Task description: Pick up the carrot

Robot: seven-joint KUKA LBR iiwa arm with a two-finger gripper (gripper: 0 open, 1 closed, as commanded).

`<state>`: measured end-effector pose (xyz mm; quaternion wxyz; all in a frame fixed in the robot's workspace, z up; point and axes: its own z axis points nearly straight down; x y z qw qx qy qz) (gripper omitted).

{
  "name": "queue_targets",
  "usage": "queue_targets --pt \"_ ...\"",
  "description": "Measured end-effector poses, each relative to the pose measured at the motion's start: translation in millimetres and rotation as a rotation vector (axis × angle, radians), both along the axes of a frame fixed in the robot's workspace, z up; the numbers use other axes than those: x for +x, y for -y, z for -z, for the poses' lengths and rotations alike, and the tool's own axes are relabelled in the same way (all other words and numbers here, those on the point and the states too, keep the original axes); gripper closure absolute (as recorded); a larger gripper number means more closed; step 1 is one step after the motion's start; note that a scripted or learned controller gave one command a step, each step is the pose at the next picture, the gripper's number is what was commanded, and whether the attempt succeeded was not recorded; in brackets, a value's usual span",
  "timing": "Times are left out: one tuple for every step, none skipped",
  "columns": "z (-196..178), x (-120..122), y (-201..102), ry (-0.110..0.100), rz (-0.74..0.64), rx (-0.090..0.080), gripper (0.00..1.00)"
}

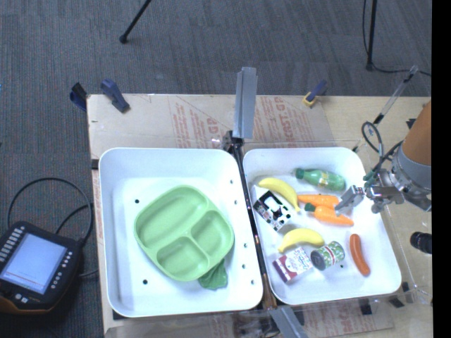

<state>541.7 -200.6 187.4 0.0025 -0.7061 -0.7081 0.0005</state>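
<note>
Nearest the camera, front of the right bin point(377, 189): a small red and white carton point(293, 266), label too small to read, with a dark can point(328, 255) with a green band touching its right side. A sausage point(359, 253) lies to the right of the can, apart from it.

Carrots: two in the right bin, mid-right. Upper carrot point(318, 200) lies roughly level; lower carrot point(329, 215) sits just below it, angled down to the right, green tops pointing left. The two look touching or nearly so.

Hand point(350, 200) is at the right ends of the carrots, just over the tip area. Can't tell whether it's open or closed, and nothing is visibly gripped. Arm comes in over the bin's right rim.

Around the carrots: green bottle point(321, 179) above, lying on its side; banana point(278, 189) to the upper left; second banana point(301, 238) below; a black and white box point(273, 210) to the left, print unreadable.

Left bin point(116, 189) holds a green divided plate point(184, 232), with a dark green item point(213, 277) poking out under its front edge.

Surface point(176, 118) is cardboard with red print, mirrored and not legible. Blue clamps point(113, 94) at its back-left edge. A handheld screen unit point(35, 263) sits on the floor at left.
</note>
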Motion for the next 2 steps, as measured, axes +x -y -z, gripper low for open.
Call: queue_targets --pt "101.3 36.6 8.3 0.001 -0.19 0.002 0.0" --pt "92.2 36.5 8.8 0.0 -0.187 0.003 1.0"
